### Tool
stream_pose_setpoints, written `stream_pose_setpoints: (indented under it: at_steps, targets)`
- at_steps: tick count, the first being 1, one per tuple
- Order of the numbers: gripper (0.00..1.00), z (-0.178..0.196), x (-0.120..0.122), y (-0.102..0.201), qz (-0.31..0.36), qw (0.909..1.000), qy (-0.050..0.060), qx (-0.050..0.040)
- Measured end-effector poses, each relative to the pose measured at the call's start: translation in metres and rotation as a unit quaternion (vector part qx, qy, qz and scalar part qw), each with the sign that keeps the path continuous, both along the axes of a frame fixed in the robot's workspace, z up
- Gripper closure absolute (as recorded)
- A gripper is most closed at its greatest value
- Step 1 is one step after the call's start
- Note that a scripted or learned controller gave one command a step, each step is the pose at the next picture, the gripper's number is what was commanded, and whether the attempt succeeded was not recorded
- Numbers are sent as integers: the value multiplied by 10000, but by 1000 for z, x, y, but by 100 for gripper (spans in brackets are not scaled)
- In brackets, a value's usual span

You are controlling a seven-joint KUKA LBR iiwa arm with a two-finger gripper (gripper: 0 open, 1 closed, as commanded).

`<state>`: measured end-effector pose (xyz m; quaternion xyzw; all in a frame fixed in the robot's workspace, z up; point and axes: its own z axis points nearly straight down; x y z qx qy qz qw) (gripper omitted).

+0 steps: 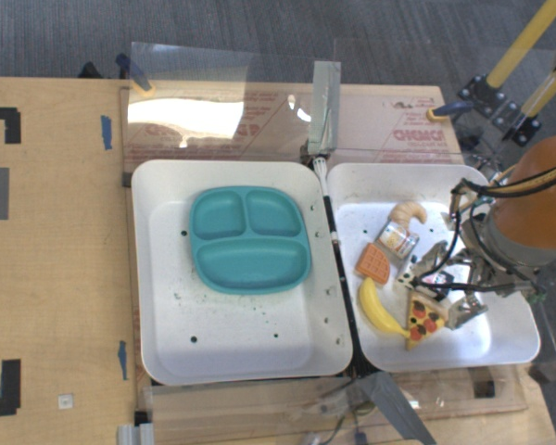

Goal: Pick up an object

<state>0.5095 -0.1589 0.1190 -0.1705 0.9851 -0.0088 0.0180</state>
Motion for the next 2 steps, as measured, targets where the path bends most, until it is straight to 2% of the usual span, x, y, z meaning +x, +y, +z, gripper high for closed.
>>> stream_pose_setpoints:
  at_steps: [1, 2]
  targets:
    - [100, 13, 5, 4, 25, 10000, -78, 2]
    - [100, -29, 14, 57, -2860, 9581, 113, 114]
